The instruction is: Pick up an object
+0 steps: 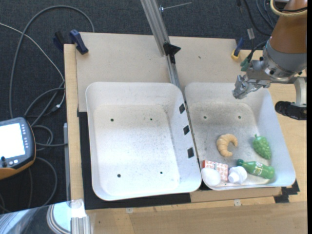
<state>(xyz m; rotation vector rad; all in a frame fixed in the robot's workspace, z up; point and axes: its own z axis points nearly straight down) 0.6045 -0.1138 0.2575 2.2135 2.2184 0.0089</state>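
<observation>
The right bin [273, 118] holds a tan croissant [226, 144] near its middle, a green bunch of grapes [262, 146] to the right of it, a green bottle with a white cap [253, 170] along the front wall, and a red-and-white carton [213, 171] in the front left corner. My gripper [241, 90] hangs above the bin's far edge, well behind the croissant, with nothing visible between its fingers.
The left bin [105, 99] lies beside the right one. A slanted metal rail [158, 21] runs down to the gap between the bins. A blue clamp [79, 40] sits at the bench's far left corner. A handheld pendant [14, 143] lies off the bench to the left.
</observation>
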